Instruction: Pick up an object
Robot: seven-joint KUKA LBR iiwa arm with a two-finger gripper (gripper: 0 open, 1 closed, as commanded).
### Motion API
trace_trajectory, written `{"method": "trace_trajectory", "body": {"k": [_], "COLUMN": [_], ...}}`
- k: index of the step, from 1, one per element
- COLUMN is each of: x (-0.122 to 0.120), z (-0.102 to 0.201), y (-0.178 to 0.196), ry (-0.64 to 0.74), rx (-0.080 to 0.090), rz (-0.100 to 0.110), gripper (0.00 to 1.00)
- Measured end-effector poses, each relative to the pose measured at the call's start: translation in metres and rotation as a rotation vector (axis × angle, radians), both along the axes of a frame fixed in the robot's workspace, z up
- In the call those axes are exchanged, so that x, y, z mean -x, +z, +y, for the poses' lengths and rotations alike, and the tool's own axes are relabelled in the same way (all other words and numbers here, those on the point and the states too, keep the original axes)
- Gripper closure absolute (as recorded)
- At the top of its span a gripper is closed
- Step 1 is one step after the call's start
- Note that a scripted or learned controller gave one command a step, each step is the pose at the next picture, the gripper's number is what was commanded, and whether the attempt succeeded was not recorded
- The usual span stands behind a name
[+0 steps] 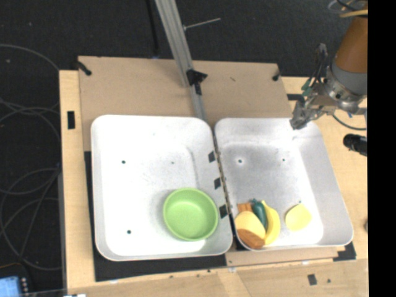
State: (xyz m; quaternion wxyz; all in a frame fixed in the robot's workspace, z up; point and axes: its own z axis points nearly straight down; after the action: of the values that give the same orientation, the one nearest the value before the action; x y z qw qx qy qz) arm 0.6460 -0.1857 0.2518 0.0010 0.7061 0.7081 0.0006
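Here, at the left of the frame, dark floor with thin cables point(25, 159) looping across it, then the tan bench point(74, 184) bearing two shallow white bins side by side. In the left bin point(148, 159), toward its lower right corner, a light green bowl point(190, 213), upright, close to the wall shared with the other bin. Above the bins, a grey metal rail point(176, 42) slanting from the top centre of the frame down to the gap between them, over a sheet of brown cardboard point(235, 91). In the right bin point(278, 172), at the lower left corner, a small cluster pressed together: an orange-brown rounded piece point(251, 235), a yellow banana-like piece point(271, 223) and a dark green piece point(260, 213) lying on top between them. Just beside this cluster, to the right and apart from it, a pale yellow lemon-like object point(297, 217). At the upper right of the frame, the grey arm with its orange band point(354, 45), and the gripper point(299, 120) hanging over the upper right corner of the right bin, well apart from all objects, with nothing between its tips. Opening width of the gripper: cannot tell, too small and blurred.
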Motion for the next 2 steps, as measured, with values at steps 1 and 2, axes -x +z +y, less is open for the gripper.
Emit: {"method": "trace_trajectory", "body": {"k": [1,2], "x": [0.006,0.003], "z": [0.044,0.084], "y": [-0.007,-0.009], "ry": [-0.001,-0.001], "rx": [0.0,0.0], "rz": [0.001,0.002], "gripper": [1.0,1.0]}}
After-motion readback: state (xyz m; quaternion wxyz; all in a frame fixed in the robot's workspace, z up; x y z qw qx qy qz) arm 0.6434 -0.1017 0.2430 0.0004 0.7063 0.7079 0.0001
